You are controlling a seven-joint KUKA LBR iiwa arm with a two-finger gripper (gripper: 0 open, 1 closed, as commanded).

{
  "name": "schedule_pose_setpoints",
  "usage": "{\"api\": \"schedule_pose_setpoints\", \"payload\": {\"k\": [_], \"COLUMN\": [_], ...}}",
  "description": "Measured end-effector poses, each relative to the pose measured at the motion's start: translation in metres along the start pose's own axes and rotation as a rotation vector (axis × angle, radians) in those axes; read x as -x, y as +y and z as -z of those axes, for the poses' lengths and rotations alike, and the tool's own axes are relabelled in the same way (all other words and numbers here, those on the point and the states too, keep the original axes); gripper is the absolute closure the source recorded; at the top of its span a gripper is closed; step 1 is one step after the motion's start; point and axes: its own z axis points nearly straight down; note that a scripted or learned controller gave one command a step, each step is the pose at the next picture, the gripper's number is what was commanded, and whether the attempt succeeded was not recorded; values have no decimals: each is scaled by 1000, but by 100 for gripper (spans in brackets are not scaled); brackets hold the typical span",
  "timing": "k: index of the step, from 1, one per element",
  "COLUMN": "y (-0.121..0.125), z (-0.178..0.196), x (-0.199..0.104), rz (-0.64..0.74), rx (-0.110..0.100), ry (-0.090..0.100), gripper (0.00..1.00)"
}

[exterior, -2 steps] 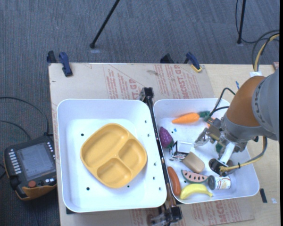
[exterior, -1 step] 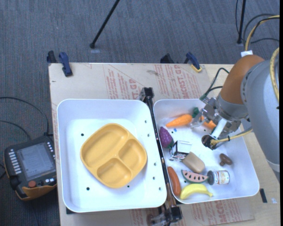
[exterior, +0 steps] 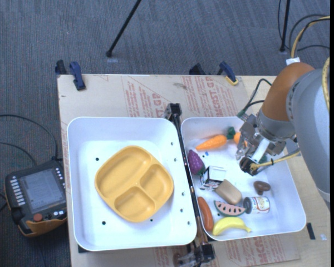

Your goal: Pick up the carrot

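Note:
The carrot [exterior: 211, 143], orange with a green top pointing right, lies in the upper left part of the right bin [exterior: 298, 204]. My gripper [exterior: 242, 147] hangs over the bin's upper right area, just right of the carrot's green end. Nothing shows between the gripper and the carrot, and a small orange patch sits at the gripper's left edge.
Below the carrot lie a purple eggplant [exterior: 195, 162], a small white box [exterior: 212, 176], a tan block [exterior: 228, 192], a watermelon slice [exterior: 229, 208], a banana [exterior: 232, 225], a red sausage [exterior: 206, 213], a can [exterior: 260, 204] and a brown lump [exterior: 261, 186]. A yellow divided plate [exterior: 134, 182] fills the left bin [exterior: 78, 149].

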Motion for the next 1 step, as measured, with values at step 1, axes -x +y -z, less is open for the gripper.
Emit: {"api": "schedule_pose_setpoints", "payload": {"k": [1], "y": [0], "z": [0], "x": [0], "rz": [0], "rx": [-1], "ry": [-1], "gripper": [0]}}
